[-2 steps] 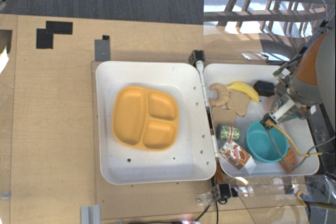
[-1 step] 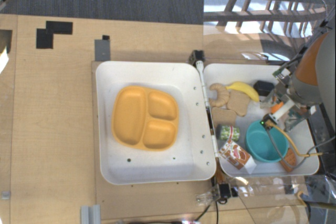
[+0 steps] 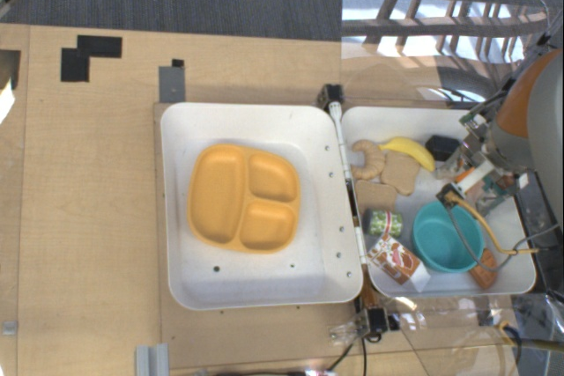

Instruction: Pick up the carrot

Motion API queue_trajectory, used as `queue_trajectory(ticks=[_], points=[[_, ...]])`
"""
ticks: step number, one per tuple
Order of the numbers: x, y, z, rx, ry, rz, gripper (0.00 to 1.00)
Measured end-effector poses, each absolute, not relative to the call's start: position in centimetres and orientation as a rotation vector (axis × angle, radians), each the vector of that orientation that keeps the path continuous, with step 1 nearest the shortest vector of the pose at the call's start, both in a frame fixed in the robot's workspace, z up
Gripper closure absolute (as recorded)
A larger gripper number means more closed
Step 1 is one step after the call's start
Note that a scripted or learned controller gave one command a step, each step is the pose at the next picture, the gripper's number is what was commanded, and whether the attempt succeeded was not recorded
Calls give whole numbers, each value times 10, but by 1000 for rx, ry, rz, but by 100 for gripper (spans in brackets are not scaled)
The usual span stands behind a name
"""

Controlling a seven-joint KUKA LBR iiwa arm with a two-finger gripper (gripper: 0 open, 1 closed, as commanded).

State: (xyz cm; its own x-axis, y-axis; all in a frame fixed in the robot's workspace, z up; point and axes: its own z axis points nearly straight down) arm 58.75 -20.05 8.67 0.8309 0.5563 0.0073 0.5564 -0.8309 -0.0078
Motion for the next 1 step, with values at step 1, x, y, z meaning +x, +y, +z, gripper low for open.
queue_trajectory(ticks=[1], points=[[616,-203,86,-3119,-337,-3,0]])
